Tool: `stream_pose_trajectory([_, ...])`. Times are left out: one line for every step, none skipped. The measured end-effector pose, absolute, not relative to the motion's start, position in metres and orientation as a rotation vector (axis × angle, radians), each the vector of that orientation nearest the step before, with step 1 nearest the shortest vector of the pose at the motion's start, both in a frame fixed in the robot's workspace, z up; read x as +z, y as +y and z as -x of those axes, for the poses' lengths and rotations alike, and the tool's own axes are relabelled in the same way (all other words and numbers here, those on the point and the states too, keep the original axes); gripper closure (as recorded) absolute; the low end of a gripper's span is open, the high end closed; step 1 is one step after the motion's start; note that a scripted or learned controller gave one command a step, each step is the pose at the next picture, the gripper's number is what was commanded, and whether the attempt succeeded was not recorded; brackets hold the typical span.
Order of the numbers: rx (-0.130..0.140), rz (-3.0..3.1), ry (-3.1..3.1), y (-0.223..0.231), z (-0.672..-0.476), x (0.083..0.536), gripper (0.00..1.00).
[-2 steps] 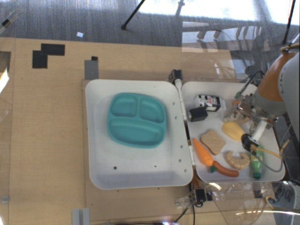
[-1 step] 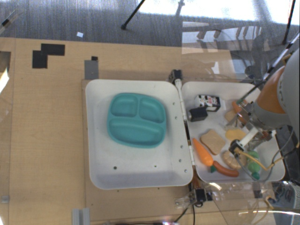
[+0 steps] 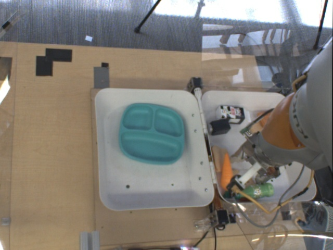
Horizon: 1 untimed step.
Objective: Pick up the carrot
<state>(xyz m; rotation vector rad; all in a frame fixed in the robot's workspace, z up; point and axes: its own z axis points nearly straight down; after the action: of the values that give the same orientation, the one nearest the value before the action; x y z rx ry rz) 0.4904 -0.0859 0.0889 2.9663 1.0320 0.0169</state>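
Note:
The orange carrot [image 3: 226, 170] lies in the right bin [image 3: 208, 108] against its left wall, pointing along the wall, with its tip towards the front. My gripper [image 3: 251, 158] hangs low over the middle of that bin, just right of the carrot, under the grey wrist and its orange band. Nothing can be seen held in it. The arm hides most of the right half of the bin.
A green bottle [image 3: 258, 190] lies at the front of the right bin, close to the carrot's tip. A black block [image 3: 219, 126] and a white-and-black pack [image 3: 231, 113] sit at the bin's back left. The left bin [image 3: 156, 197] holds a teal divided plate [image 3: 152, 133].

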Motion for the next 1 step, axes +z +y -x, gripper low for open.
stream_pose_trajectory([0.030,-3.097,0.473,-0.0877,-0.4931,0.0889,0.00])
